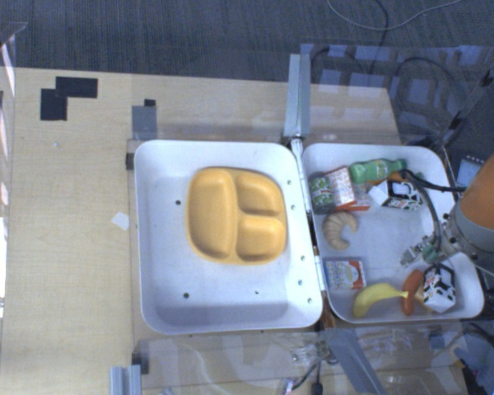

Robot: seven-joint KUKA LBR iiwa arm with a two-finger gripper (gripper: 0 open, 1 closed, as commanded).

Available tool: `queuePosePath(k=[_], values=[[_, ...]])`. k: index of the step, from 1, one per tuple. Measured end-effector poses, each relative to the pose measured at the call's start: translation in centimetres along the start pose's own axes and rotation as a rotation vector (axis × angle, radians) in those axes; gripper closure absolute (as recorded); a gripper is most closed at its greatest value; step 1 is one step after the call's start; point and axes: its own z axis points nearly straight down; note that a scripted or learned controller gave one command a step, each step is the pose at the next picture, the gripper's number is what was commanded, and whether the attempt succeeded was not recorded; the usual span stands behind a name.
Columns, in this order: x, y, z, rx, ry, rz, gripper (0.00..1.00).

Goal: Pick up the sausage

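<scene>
The sausage (pixel 410 290) is a short red-orange piece lying near the front right corner of the right bin (pixel 393 235). It sits between a yellow banana (pixel 375 298) and a black-and-white cow-patterned item (pixel 439 290). My gripper (pixel 425 255) hangs low over the bin just behind the sausage, apart from it. Nothing shows in its grasp. The orange band of the arm (pixel 487 204) rises to the right.
The right bin also holds a croissant (pixel 340 228), a green bottle (pixel 377 170), a printed carton (pixel 333 189), a black-and-white carton (pixel 403 194) and a small packet (pixel 344 273). The left bin (pixel 160 245) holds a yellow divided tray (pixel 235 213).
</scene>
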Motion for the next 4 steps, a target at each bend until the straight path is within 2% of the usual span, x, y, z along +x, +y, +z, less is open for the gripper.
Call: queuePosePath(k=[1,2,3,4], values=[[0.0,0.0,0.0,0.000,0.000,0.001,0.00],[-1.0,-0.8,1.3,0.007,0.008,-0.046,0.00],[-1.2,-0.5,0.0,-0.001,0.002,-0.048,1.00],[-1.2,-0.5,0.0,-0.001,0.002,-0.048,0.00]])
